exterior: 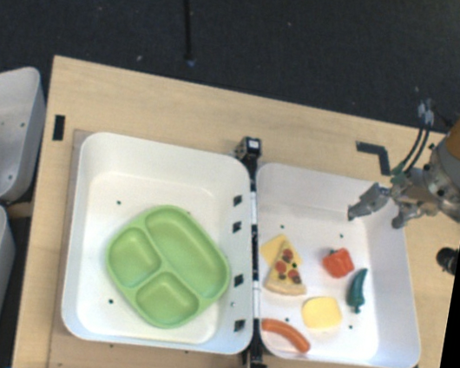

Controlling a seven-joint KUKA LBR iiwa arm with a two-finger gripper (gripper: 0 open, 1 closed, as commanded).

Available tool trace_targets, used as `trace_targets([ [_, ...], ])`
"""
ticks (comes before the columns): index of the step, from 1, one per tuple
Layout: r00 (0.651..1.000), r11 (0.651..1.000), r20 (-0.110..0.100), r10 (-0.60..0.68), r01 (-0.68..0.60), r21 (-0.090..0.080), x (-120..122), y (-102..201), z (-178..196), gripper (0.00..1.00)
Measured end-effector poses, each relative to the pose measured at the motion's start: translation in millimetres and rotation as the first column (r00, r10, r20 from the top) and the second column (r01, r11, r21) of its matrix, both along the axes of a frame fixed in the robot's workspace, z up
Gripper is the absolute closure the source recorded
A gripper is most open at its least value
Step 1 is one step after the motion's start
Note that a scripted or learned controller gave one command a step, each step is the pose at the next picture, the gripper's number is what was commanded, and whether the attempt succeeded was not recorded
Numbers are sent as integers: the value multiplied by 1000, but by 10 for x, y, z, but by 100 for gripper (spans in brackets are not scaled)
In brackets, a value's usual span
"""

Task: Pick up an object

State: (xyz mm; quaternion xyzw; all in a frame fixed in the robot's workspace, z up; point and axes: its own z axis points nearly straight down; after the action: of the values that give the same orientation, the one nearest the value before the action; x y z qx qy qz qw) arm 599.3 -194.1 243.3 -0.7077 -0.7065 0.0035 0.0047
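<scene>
Right now my fingers [382, 207] hang spread and empty at upper right; the red pepper [339, 262] lies just below-left of them.

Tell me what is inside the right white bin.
The right bin holds a pizza slice, a red piece, a dark green piece, a yellow block and a sausage. Nothing visibly covers them.

A light green tray [167, 266], a red tomato [339, 262], a yellow block [322, 312], a dark green pepper [358, 289], white bins [86, 197].
</scene>
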Motion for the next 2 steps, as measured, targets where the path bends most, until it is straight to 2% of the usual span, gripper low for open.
trace_targets([
  [1, 1000, 1000, 13, 2, -2, -2, 24, 5, 76, 0],
  [2, 1000, 1000, 7, 1, -1, -2, 8, 1, -558, 0],
])
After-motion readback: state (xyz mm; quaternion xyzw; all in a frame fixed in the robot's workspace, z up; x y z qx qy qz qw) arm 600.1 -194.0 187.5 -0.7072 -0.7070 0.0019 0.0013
